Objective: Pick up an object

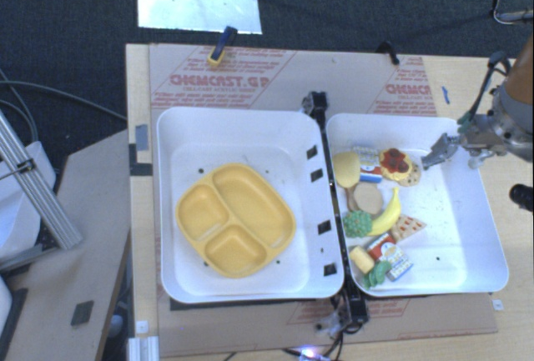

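Note:
The right white bin holds a heap of toy food along its left side. In it are a round piece with a red top, a banana, broccoli, a brown disc, a yellow lump and a cracker-like slice. Smaller pieces lie near the front. My gripper hangs over the back right of this bin, just right of the red-topped piece and apart from it. Nothing shows in its grasp.
The left bin holds a yellow divided tray. Black clips line the wall between the bins. Cardboard lies under both bins. The grey arm enters from the right edge. The right bin's right half is bare white floor.

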You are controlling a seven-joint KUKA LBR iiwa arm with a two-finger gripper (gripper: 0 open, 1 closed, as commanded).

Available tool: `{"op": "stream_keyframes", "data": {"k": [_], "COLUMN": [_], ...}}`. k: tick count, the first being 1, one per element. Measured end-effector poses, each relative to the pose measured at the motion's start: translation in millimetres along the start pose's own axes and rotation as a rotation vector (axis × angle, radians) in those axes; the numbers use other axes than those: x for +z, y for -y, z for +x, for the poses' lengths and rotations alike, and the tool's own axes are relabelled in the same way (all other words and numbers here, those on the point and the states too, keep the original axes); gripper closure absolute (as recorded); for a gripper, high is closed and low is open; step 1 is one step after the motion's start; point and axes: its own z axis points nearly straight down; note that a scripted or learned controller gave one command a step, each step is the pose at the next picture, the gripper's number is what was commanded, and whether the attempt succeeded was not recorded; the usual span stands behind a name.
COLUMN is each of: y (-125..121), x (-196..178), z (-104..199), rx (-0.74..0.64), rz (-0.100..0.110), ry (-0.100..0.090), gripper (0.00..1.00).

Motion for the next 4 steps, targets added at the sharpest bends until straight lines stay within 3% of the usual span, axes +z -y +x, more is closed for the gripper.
{"op": "stream_keyframes", "data": {"k": [1, 2, 3, 4], "y": [50, 85, 81, 89], "x": [87, 128, 113, 21], "z": [28, 68, 65, 152], "rx": [-0.002, 0.002, 0.004, -0.014], "rz": [0.001, -0.034, -0.043, -0.017], "ry": [-0.002, 0.019, 0.021, -0.001], "gripper": [0.0, 0.0, 1.0, 1.0]}}
